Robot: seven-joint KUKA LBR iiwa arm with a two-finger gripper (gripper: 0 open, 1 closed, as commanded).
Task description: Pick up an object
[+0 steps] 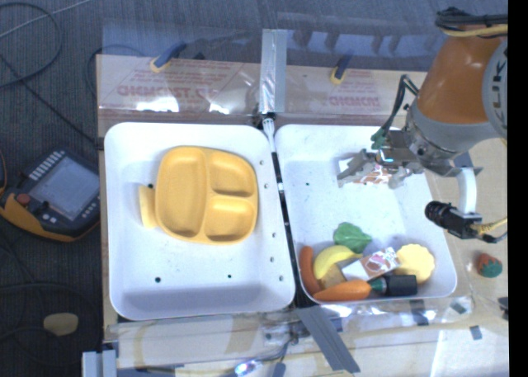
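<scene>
My gripper (pixel 375 171) hangs over the back part of the right bin (pixel 322 194), reaching in from the right under the orange band of the arm. A small red-and-white packet (pixel 379 176) shows between its grey fingers (pixel 352 166). At the front of that bin lies a pile: a green piece (pixel 353 235), a yellow fruit (pixel 330 261), an orange carrot (pixel 342 290), a red sausage (pixel 307 263), a second small packet (pixel 380 261), a black piece (pixel 401 285) and a yellow round piece (pixel 416 260). The gripper is well behind the pile.
The left bin (pixel 132 276) holds a yellow divided plate (pixel 206 194). A ridge (pixel 280 202) separates the two bins. A small red and green toy (pixel 489 266) lies on the bench right of the right bin. A teach pendant (pixel 62 190) rests on the floor at the left.
</scene>
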